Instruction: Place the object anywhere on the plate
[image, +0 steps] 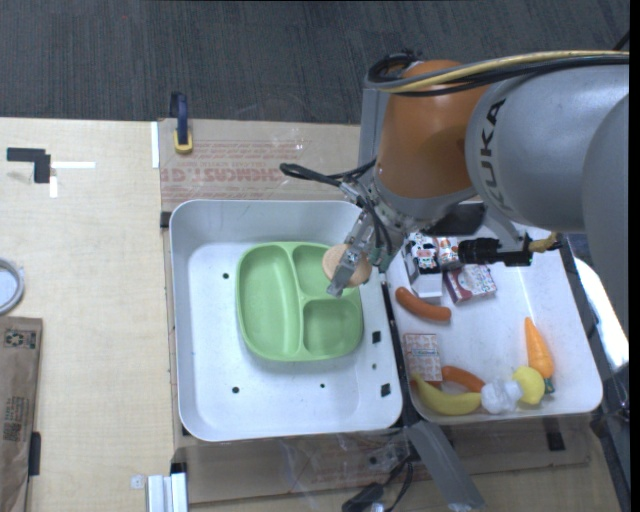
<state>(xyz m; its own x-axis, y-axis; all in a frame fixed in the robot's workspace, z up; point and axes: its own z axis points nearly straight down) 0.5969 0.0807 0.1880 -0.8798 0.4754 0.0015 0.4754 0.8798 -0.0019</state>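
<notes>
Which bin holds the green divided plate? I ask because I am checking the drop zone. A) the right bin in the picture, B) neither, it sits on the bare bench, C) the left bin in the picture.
C: the green plate lies on the floor of the left bin, while the right bin holds the carrot, banana and other items.
</notes>
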